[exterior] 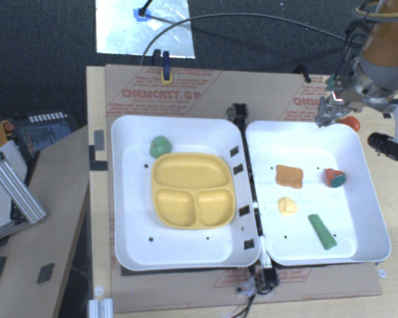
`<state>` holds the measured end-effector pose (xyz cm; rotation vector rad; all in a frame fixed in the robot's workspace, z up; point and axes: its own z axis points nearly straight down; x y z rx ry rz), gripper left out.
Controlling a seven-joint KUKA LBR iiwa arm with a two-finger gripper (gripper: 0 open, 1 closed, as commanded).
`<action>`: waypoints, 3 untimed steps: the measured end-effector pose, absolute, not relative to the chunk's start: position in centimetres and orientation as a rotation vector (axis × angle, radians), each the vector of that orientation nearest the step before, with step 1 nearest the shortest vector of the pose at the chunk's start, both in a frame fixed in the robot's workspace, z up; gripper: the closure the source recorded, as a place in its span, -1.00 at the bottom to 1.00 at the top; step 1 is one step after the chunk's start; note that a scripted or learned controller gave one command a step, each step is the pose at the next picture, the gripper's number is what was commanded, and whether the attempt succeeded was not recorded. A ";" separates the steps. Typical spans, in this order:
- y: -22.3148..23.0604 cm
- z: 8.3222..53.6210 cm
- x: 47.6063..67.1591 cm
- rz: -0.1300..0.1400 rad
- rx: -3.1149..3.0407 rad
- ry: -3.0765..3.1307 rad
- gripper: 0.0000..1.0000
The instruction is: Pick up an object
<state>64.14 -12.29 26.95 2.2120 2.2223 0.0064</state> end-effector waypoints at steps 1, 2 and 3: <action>-7.7 25.4 61.8 0.001 2.213 2.232 1.00; -1.9 24.5 59.5 0.002 2.212 2.234 1.00; 3.8 24.9 57.7 0.003 2.211 2.234 1.00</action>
